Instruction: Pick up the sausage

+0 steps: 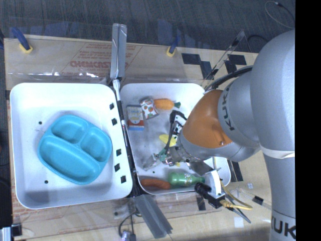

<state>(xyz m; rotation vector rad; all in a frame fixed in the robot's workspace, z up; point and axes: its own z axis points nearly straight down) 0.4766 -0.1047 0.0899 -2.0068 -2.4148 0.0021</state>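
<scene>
My arm comes in from the right, and its orange band (208, 124) hangs over the middle of the right bin (131, 92), hiding much of that bin's floor. My tool (165, 157) shows just past the band's left edge, low over the bin floor, as a dark cluster with small green and white parts. I cannot tell how it is set, since the wrist covers most of it and the rest is too small and cluttered to read.

The sausage (155, 184) lies in the right bin along its near wall, toward the near-left corner, a reddish-brown link lying roughly left to right. Nothing of mine touches it; my tool sits farther into the bin, a little apart from it. Just right of the sausage, end to end with it, lies a green bottle (184, 178) on its side.

At the far side of the same bin rest a small carton (135, 117) with a red-and-white label, a small can (148, 107) tipped beside it, and an orange carrot-like piece (164, 104) near the far wall. A yellow item (168, 139) peeks out by my wrist, mostly hidden.

The left bin (30, 195) holds a blue divided plate (75, 148) with three compartments, lying flat in the middle. Both bins sit side by side on the desk (60, 59).
</scene>
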